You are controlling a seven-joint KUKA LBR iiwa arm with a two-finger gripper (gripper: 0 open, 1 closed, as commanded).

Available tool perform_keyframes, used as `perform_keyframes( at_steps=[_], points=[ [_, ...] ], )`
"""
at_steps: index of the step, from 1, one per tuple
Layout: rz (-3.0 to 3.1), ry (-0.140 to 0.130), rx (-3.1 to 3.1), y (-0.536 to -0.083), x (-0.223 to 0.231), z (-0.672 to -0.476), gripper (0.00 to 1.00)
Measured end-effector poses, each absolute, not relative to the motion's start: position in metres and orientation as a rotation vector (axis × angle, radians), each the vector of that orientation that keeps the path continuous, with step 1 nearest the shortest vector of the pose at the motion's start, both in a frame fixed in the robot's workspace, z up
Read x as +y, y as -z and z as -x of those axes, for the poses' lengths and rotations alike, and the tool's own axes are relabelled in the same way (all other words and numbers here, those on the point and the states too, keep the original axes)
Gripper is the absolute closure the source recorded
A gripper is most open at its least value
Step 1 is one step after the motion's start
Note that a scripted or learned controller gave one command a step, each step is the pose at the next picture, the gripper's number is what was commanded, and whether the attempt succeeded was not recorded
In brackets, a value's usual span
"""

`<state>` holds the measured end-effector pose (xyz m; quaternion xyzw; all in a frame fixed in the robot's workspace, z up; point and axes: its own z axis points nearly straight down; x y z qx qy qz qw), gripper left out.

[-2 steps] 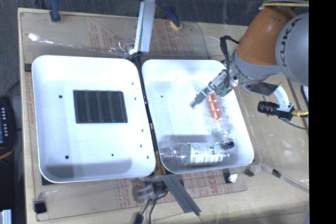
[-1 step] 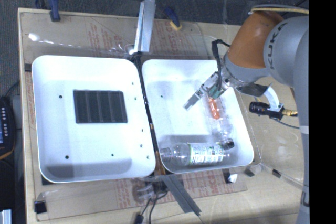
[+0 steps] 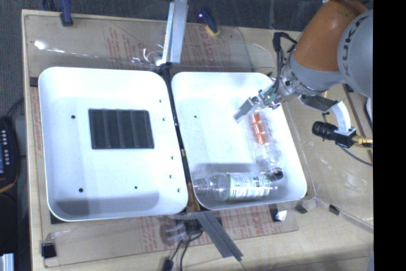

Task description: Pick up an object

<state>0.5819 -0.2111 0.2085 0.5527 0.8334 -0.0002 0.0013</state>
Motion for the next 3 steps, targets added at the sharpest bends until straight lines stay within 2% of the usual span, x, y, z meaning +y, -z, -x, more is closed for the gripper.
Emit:
perform_keyframes(
  at_steps=[1, 2, 3],
  points=[
    [-1.707, 0.001, 2.636, -0.183, -0.211, -0.601, 0.0],
    [-1.607, 0.0, 2.695, -0.187, -0.209, -0.613, 0.0],
    [-1.585, 0.001, 2.714, -0.162, -0.208, -0.606, 0.0]
  ],
)
